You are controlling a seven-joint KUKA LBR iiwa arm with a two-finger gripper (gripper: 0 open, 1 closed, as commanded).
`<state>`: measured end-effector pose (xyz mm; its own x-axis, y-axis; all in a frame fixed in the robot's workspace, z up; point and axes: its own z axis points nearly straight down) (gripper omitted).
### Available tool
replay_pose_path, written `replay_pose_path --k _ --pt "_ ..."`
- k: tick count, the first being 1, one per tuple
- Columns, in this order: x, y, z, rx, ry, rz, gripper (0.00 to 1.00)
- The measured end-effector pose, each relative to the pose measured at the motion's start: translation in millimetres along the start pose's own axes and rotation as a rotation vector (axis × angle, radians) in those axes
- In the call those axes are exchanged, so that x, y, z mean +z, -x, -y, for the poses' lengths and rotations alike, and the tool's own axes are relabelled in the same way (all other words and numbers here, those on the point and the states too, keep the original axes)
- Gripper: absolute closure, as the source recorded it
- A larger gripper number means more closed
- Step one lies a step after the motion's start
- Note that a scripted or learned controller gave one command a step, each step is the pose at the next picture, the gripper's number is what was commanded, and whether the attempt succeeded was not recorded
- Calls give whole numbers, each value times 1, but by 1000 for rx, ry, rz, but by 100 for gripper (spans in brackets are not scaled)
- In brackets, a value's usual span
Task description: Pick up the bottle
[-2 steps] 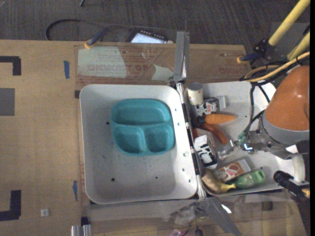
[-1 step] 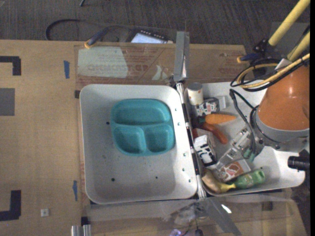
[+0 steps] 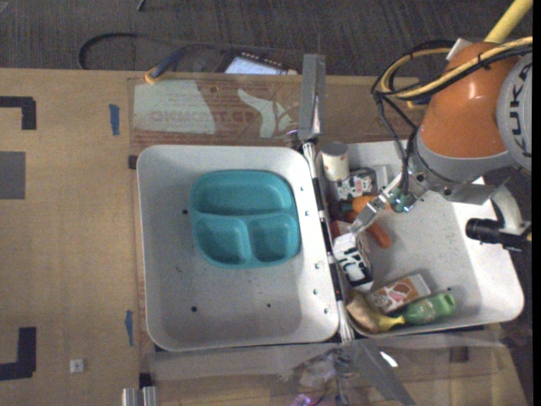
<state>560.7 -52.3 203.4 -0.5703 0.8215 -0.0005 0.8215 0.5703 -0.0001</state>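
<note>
Gripper (image 3: 368, 216) above the right bin's (image 3: 482, 286) clutter

Its finger state could not be told; the green bottle (image 3: 427, 309) lay untouched near the bin's front edge.

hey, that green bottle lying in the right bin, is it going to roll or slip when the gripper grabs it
Probably. The green bottle lies on its side, so its rounded body may roll if nudged. It looks like smooth plastic, likely slippery and light. The carton beside it could crowd the gripper.

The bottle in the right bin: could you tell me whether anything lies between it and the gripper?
The green bottle lies near the right bin's front edge. The gripper is further back, over the clutter by the divider. A small carton lies partly between them, right beside the bottle.
</note>
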Motion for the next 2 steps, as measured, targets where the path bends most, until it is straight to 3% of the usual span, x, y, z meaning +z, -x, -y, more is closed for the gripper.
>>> replay_pose_path --k 1,2 --pt "19 -1 34 135 -4 -4 0" --pt "21 -28 79 -151 -3 -4 0"
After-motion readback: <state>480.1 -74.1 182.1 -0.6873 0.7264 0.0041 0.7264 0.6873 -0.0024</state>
